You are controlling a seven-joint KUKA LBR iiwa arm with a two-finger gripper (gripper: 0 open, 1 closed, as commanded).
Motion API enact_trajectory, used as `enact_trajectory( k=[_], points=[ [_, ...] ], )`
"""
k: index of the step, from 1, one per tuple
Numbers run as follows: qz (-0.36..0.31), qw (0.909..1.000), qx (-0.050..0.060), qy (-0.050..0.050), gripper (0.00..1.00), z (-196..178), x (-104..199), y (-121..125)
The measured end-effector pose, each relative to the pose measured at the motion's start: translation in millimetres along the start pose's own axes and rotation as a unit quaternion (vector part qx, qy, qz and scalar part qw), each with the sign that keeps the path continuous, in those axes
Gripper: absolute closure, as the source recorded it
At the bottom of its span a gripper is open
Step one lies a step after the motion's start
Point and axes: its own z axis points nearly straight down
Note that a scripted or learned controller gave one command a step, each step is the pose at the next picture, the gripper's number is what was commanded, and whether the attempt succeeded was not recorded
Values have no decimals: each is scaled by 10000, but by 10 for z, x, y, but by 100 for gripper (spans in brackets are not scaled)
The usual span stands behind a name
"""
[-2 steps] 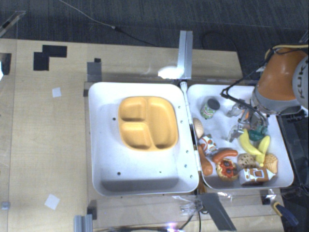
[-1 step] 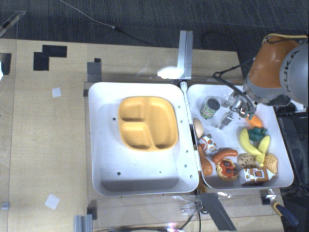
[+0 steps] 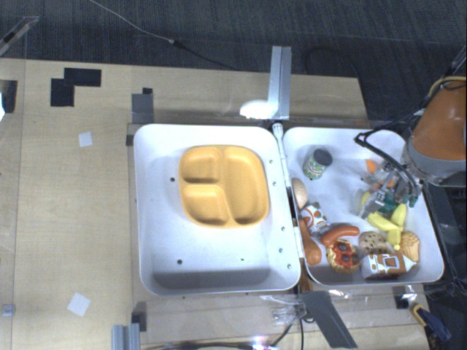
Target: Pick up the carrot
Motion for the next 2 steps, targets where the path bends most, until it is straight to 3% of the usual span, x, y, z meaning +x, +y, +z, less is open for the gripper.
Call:
enact_trajectory(
  k=[1,2],
  points=[
    [353,9994,-9,-11,0,-18,726,-73],
    [1284,9917,-14,4,0,-5,335,294]
  ],
)
